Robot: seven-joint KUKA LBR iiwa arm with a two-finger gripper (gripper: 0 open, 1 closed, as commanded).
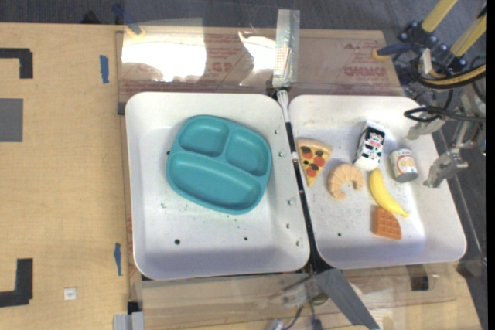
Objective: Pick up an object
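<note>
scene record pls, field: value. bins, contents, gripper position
left bin: teal divided plate, lying a bit askew
right bin: six toy food items
pizza slice: near the divider between the bins
croissant: right of the pizza slice
milk carton: above the croissant, tilted
can: right of the carton, near the bin's right side
banana: below the carton and can
waffle: just below the banana, nearest the front rim
gripper: over the right bin's right rim, beside the can, holding nothing visible
</note>
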